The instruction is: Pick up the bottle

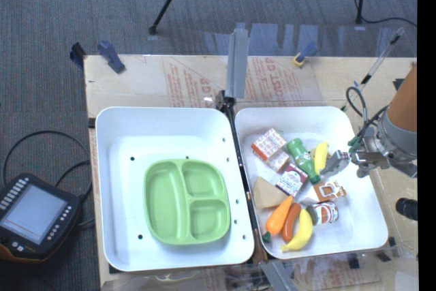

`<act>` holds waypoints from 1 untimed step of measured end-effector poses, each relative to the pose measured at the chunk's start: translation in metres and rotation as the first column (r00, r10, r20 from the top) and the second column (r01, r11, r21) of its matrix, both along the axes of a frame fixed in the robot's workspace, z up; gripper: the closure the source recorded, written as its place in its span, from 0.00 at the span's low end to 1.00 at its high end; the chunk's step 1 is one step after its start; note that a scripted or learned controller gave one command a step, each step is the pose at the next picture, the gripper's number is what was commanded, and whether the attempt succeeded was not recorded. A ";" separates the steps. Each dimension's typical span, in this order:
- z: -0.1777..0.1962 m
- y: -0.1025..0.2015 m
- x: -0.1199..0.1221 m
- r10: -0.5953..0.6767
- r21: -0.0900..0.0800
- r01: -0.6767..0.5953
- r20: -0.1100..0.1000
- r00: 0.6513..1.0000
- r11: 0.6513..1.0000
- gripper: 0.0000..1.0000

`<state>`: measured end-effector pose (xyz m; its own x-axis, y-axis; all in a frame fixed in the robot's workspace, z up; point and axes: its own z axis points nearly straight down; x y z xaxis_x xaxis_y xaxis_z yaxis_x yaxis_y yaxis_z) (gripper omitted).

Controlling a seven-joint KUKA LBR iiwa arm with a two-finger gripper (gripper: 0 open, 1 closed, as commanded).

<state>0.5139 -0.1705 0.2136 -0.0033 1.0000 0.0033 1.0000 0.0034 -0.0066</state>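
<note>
Two white bins are sitting side by side on the tabletop (170, 82). The left bin (112, 140) is holding one green divided plate (186, 200) with three compartments. The right bin (361, 215) is holding a heap of toy groceries: one green bottle (300, 158), two bananas, one carrot (278, 216), one sausage (292, 221), one wedge of cheese (268, 193), one small can (325, 213) and a few small printed packets.

The bottle is lying on its side near the middle of the right bin, its narrow neck pointing toward the bin's near right, its wider green body toward the far left. It is carrying a white and red label around its waist. One small banana (319, 156) is lying just beside it on the right, a red-and-white packet (268, 144) is sitting just to its left, and a second, larger banana (300, 233) is resting near the bin's front edge beside the sausage.

The end effector (335, 163) is reaching in from the right and hanging over the right bin, just beside the small banana and close to the bottle. Whether it is clenched or released I cannot tell.
</note>
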 end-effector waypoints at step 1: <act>0.138 0.079 0.007 0.169 -0.003 -0.169 0.003 0.986 0.986 0.00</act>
